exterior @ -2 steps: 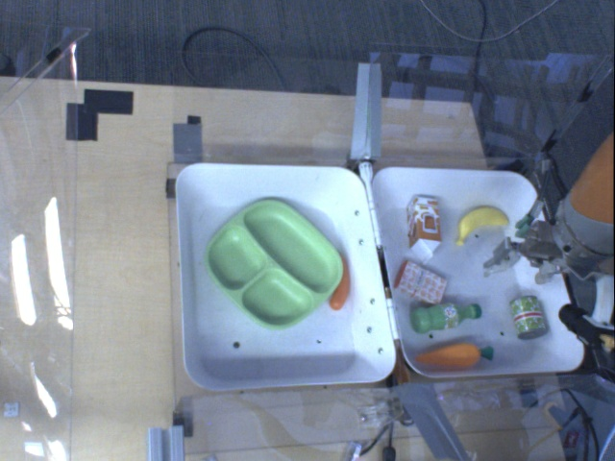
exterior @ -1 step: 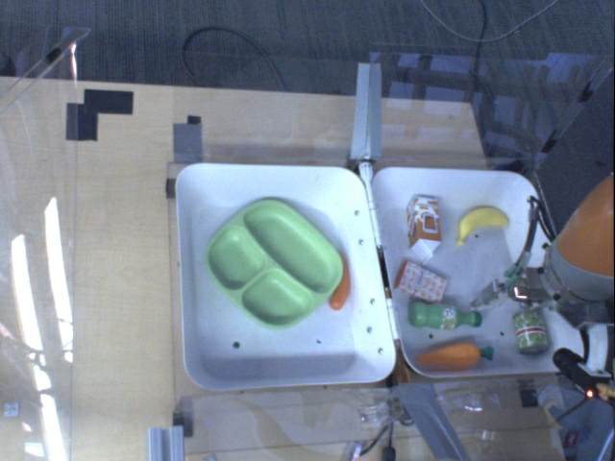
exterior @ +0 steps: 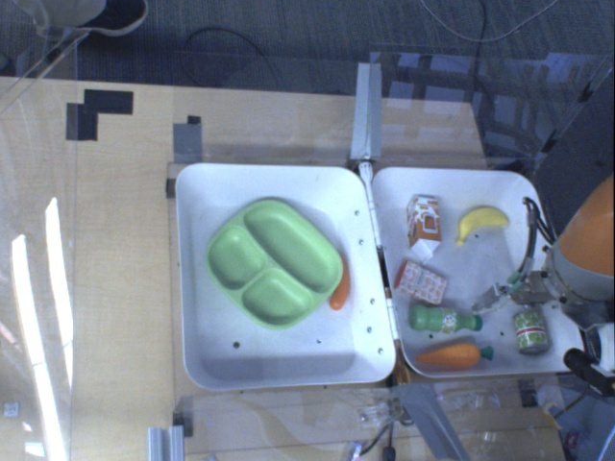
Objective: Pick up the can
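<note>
The can [exterior: 530, 331] is small, with a red and green label and a pale top. It stands upright near the front right corner of the right bin [exterior: 500, 182]. My gripper [exterior: 513, 292] hangs at the bin's right side, just behind and slightly left of the can, on the grey arm with its orange band [exterior: 591, 243]. Nothing shows between gripper and can to say they touch.
The right bin also holds a small carton [exterior: 424, 219], a banana [exterior: 480, 223], a red patterned packet [exterior: 421, 281], a green bottle [exterior: 442, 320] lying down and a carrot [exterior: 450, 355]. The left bin [exterior: 207, 353] holds a green divided plate [exterior: 276, 262] and an orange piece [exterior: 339, 293].
</note>
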`<state>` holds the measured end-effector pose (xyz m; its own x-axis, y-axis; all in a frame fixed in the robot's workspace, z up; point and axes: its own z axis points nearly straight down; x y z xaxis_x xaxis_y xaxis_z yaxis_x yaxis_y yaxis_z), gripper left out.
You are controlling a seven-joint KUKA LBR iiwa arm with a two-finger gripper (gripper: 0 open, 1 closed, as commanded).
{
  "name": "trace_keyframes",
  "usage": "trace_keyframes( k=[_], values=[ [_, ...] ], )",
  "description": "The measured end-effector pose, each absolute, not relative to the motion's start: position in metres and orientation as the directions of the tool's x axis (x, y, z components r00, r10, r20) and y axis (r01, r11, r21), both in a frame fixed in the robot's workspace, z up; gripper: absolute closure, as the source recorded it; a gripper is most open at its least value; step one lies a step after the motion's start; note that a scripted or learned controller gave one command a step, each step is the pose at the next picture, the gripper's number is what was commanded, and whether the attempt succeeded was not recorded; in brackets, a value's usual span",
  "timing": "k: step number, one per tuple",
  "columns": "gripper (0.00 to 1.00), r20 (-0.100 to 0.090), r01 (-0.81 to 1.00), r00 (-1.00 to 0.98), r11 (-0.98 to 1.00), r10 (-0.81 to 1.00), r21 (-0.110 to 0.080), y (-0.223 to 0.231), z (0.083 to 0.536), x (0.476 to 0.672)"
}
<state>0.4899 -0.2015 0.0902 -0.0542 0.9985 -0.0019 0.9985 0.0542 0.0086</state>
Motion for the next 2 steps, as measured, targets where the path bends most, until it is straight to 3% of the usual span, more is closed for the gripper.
trace_keyframes(
  k=[1,2],
  values=[
    [0.0,-0.006,0.948,-0.317,0.317,0.948,0.011,-0.206,0.09,0.491],
    [0.0,-0.002,0.925,-0.379,0.379,0.925,0.004,-0.206,0.114,0.488]
  ],
)
